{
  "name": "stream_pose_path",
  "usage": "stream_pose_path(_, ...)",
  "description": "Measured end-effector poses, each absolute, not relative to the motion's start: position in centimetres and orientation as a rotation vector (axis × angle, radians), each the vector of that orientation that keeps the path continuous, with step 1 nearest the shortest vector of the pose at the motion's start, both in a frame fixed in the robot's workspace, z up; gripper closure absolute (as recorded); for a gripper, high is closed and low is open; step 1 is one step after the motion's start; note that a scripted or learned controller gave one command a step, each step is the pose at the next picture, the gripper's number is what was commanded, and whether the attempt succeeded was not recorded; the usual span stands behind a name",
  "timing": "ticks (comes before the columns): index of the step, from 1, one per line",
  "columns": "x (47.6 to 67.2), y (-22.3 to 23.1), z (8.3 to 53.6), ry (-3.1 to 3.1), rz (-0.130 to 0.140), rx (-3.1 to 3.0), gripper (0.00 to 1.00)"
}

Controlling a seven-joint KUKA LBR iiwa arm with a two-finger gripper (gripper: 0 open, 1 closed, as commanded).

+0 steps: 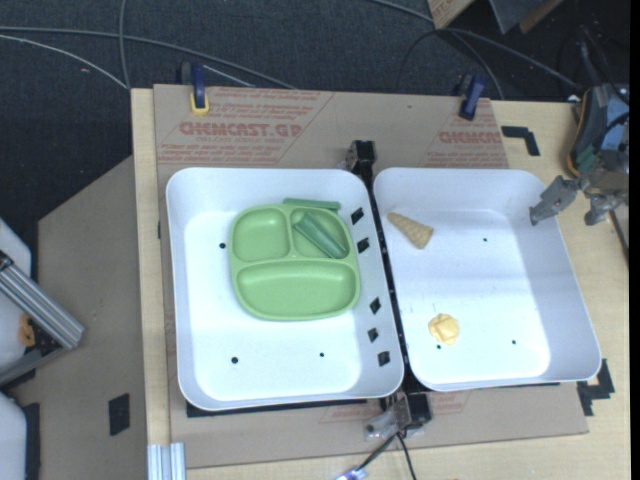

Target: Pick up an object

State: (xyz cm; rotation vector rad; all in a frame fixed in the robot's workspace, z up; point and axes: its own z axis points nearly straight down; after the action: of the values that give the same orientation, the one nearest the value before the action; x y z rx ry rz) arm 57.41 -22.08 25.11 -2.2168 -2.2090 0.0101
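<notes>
The small yellow lumpy toy (444, 329), lying low in the right white bin (560, 268) well apart from the claw (572, 206), whose fingers stand apart and empty at the bin's far right rim, seems light and soft, best pinched across its middle.

Two white bins (200, 368); one green plate (290, 288), one green stick (322, 232), one tan wedge (412, 229), one yellow lump (444, 328).
</notes>
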Motion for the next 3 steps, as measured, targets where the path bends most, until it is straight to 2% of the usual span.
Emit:
stream_pose_path(1,57.7,-22.0,25.8,-2.221,0.0,-2.221,0.0)
stream_pose_path(2,57.6,-22.2,21.6,-2.218,0.003,-2.218,0.0)
stream_pose_path(3,57.8,-21.6,15.4,-2.216,0.004,-2.216,0.0)
